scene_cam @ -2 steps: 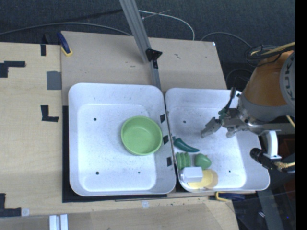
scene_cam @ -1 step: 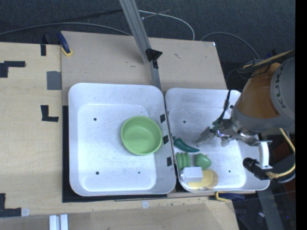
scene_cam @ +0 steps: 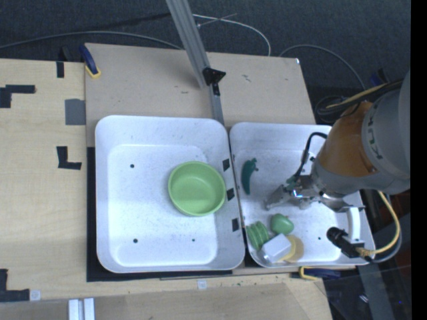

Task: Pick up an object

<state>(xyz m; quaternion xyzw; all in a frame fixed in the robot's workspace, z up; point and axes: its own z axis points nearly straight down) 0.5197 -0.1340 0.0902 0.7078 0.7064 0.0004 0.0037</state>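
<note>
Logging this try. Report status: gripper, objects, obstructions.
Two-finger gripper low in right white bin, nothing seen held. Small green round object just below it. Dark green pepper-shaped toy to its left.

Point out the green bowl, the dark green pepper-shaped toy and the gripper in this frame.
green bowl (scene_cam: 196, 189): camera view, centre of its inside, left bin.
dark green pepper-shaped toy (scene_cam: 249, 174): camera view, mid-body, right bin.
gripper (scene_cam: 272, 201): camera view, at its fingertips.

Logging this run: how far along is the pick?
Nothing looks picked yet. The claw is low in the right bin, nothing visibly between its fingers. The green pepper, the cluster of small items and the green bowl all lie in their bins. Grasping and lifting remain.
</note>
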